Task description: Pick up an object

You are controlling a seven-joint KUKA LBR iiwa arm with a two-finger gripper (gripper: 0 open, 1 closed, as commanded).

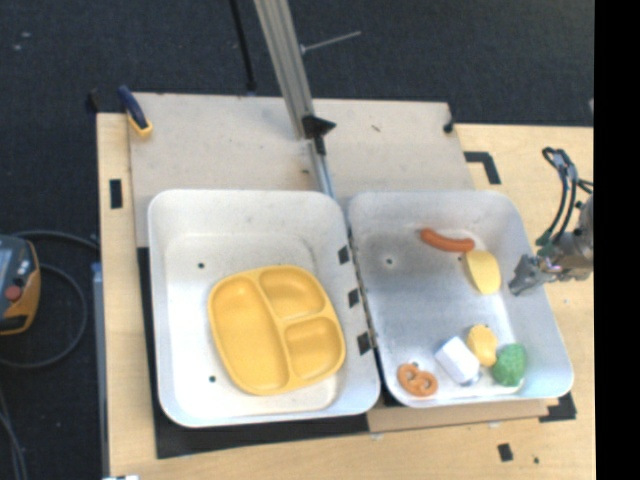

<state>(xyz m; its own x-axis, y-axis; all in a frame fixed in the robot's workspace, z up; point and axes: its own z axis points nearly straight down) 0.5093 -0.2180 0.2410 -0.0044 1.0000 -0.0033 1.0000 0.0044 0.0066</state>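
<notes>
Nearest you, along the front wall of the right-hand shallow white bin point(372, 268), sit the small pieces: an orange pretzel-shaped toy point(417, 379), a white block point(458, 360), a small yellow lemon-like piece point(482, 343) and a green broccoli-like lump point(509, 364), all crowded close together. Farther back lie a pale yellow oval piece point(484, 271) and, just behind it, a thin orange-red sausage point(447, 239).

The gripper point(527, 274) hovers at that bin's right wall, beside the pale oval; you cannot tell from here how wide it stands, and nothing shows in its grasp. For a clean pick, I would choose the oval, since it stands clearer of its neighbours than the front cluster, and come straight down over its middle.

The left-hand shallow white bin point(180, 228) holds one large yellow plastic tray point(275, 325) with three compartments.
</notes>
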